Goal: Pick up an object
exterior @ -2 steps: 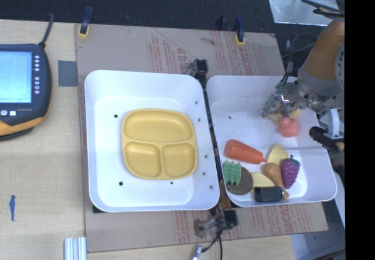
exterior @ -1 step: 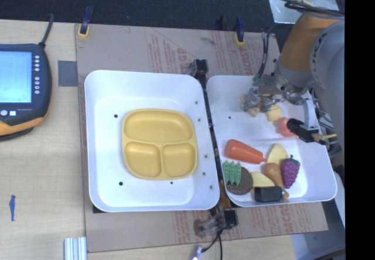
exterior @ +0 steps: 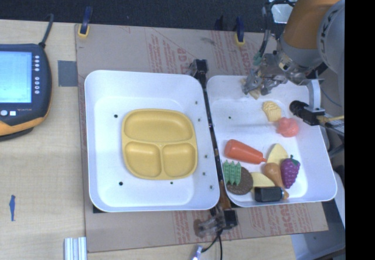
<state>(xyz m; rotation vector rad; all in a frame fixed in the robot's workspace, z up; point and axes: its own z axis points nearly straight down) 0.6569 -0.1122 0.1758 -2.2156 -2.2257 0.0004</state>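
The claw [exterior: 256, 85] (its opening cannot be told) is seen above a small tan plastic toy piece [exterior: 254, 93], judged light, rigid, slippery, best pinched across its narrow sides.

One fixed camera, mounted above my bench, looking down at a slant. Far enough back to take in both white bins: left bin [exterior: 99, 136], right bin [exterior: 316, 153]. Bench far edge sits at top of frame. My arm [exterior: 313, 19] enters from the right.
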